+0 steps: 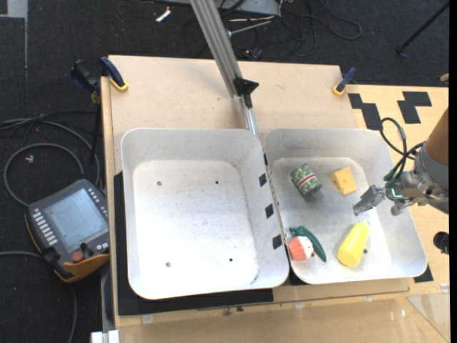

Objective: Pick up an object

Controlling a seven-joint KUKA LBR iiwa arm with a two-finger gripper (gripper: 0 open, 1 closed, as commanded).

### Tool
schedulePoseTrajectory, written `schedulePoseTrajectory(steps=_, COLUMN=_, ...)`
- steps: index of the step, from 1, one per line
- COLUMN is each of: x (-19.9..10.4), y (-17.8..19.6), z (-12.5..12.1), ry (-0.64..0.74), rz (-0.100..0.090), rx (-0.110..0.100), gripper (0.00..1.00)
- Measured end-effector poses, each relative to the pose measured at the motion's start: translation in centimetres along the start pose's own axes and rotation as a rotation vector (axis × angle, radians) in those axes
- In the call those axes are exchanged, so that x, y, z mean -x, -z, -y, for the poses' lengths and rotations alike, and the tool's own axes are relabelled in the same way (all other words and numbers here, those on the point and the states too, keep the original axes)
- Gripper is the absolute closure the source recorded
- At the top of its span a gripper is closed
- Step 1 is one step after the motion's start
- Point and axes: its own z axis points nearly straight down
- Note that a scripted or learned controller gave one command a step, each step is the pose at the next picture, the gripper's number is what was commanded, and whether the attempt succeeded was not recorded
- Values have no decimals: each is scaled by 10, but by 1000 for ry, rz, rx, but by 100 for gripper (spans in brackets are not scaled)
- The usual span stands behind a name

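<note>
On your far left, on the dark floor, sits the teach pendant (69, 227), grey w/ an orange underside, cables trailing off it. Next comes the desk (186, 95), pale wood, w/ a blue-yellow clamp (113, 74) at its back left corner. A slanted metal pole (216, 38) runs from the top of the view down to the gap between the bins.

The left bin (193, 213) is white and shallow, specks of dirt on its floor.

The right bin (343, 213) touches it along the middle edge. In it, going left to right: a red-white toy w/ a green leafy top (304, 244) lies at the front left, close to the bin's inner wall. A green patterned can (306, 180) lies on its side further back. A yellow block (344, 181) sits just beside the can, to its right, apart from it. A yellow bottle-like object (353, 245) lies tilted at the front, right of the red toy.

The gripper (370, 199) hangs above the right part of that bin, between the yellow block and the yellow bottle-like object, touching neither as far as you can see. Can't tell the state of the fingers: they read as a grey blur. The arm (437, 159) comes in from the right edge. A second clamp (343, 81) sits at the back right corner.
</note>
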Motion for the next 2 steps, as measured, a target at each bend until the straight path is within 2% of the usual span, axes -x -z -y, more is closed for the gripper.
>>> schedulePoseTrajectory(steps=1, x=0, y=2, z=-1, ry=-1, rz=1, rx=4, gripper=0)
schedulePoseTrajectory(steps=2, x=9, y=-47, z=0, ry=-3, rz=0, rx=0, gripper=0)
